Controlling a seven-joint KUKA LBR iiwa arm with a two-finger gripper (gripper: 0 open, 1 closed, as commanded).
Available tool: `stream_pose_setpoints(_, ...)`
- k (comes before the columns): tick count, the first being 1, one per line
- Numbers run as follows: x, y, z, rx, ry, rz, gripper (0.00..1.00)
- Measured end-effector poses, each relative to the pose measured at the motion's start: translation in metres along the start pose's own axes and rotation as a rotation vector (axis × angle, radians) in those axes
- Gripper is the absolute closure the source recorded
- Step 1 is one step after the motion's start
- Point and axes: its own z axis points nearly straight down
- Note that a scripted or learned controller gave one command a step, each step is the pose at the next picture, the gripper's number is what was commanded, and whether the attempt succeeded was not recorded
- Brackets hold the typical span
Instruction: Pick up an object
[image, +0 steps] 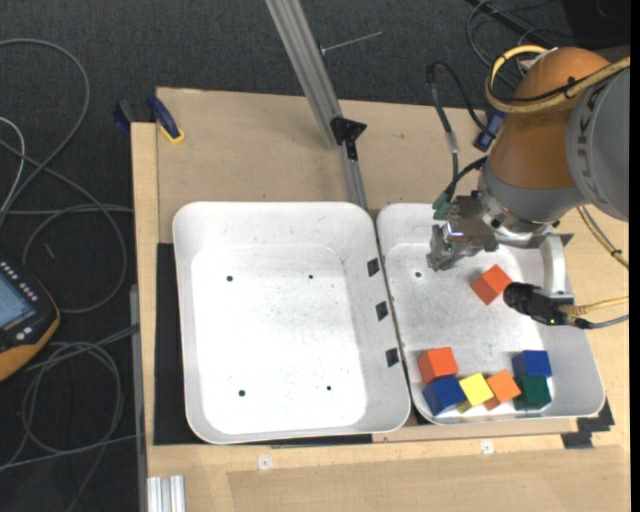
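Here orange cube (490, 284) sits corner-on, diamond-wise.

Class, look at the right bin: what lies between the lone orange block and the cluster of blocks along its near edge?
In the camera view, nothing: bare white floor of the right bin separates the lone orange block from the cluster.

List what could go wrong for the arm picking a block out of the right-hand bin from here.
1. The gripper hangs over bare floor of the right white bin, beside the lone orange cube; closing here would likely grab nothing.
2. The other blocks are bunched: the yellow cube touches the blue cube and a small orange block, so the gripper may jam or shove them.
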Motion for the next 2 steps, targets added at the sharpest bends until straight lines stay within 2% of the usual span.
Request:
stream_pose_setpoints(1, 0.045, 0.008, 0.003, 0.001, -0.001, 0.001, 1.00)
stream_pose_setpoints(2, 0.107, 0.020, -0.007, 0.000, 0.001, -0.001, 1.00)
